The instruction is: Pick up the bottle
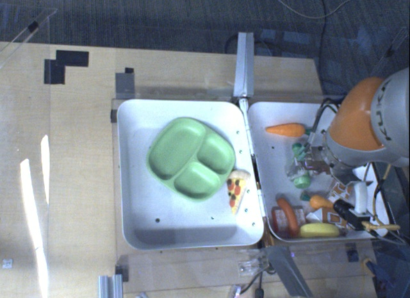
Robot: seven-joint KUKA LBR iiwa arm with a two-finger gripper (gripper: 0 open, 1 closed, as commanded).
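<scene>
One clear bottle (300,162) with a green cap lies in the right bin (275,116), directly beneath the gripper (314,161); the gripper's state cannot be told.

Two bins side by side on the surface (70,162).
The left bin (138,226) holds a divided plate (191,156), with a pizza slice (237,188) just right of it. Right of that plate, the right bin (259,162) holds a carrot (286,129) at the back, a bottle (299,164) mid-bin, and a banana (319,229) at the front.

A green divided plate (192,156) is set in the left bin (134,181). A pizza slice (237,189) is laid just right of the plate; a carrot (285,129) is seen farther right.
</scene>
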